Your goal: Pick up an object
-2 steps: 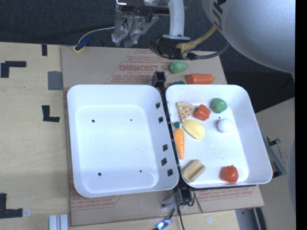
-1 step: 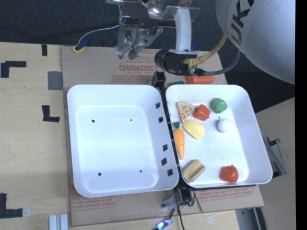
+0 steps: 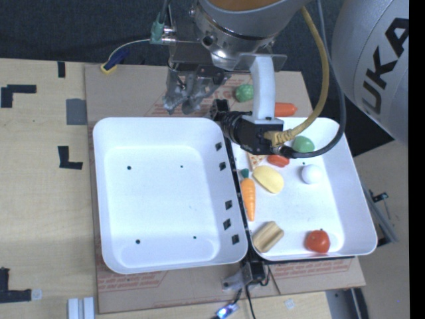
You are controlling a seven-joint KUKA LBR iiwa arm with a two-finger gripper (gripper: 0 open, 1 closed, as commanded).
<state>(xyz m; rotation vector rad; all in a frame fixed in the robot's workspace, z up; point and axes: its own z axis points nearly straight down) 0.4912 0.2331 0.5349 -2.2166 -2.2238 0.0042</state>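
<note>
Plainly, risks first:
Jaws: the grey two-finger gripper [image 3: 188, 92] hung beyond the far rim of the left shallow white plastic bin [image 3: 116, 135], over the cardboard sheet [image 3: 126, 88]; whether its jaws stood open or closed could not be told, as the wrist covered them from above, and nothing showed between them.
Objects: all lay in the right shallow white plastic bin [image 3: 352, 191] — an orange toy carrot [image 3: 248, 198] against the shared rim, a pale yellow lemon-shaped piece [image 3: 268, 179], a tan bread-like block [image 3: 266, 235], a red toy tomato [image 3: 317, 241], a small white ball [image 3: 309, 174] and a green round piece [image 3: 303, 143].
Risk, position: the gripper stood well apart from every item, so a descent from there would likely have met bare cardboard or the bin rim.
Risk, cable: a yellow hose [image 3: 323, 78] and a black bracket [image 3: 249, 133] hung over the right bin's far corner and might have snagged or nudged the pieces.
Risk, shape: the round pieces would probably roll from a pinch.
Surface: a tan wooden table [image 3: 40, 198] with black tape marks carried the cardboard and both bins.
Room: dark flooring lay behind the table.
</note>
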